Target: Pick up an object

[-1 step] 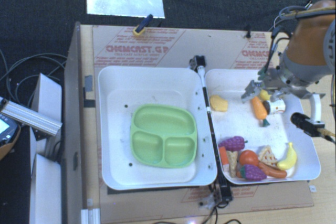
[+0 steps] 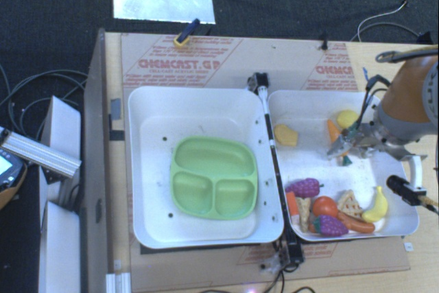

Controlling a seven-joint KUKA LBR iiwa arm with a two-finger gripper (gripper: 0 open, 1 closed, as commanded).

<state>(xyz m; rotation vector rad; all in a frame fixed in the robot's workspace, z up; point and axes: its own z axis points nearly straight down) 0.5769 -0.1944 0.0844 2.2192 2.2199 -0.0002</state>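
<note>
A: Hand position?
B: Low in the right bin, beside an orange toy. Finger state: cannot tell.
A: Other toys?
B: Yellow piece left; banana, grapes near front wall.

Two white bins, one green tray

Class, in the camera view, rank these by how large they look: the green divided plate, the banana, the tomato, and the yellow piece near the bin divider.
1. green divided plate, far the largest
2. banana
3. and 4. tomato and yellow piece look alike in size; too close to rank.
</note>
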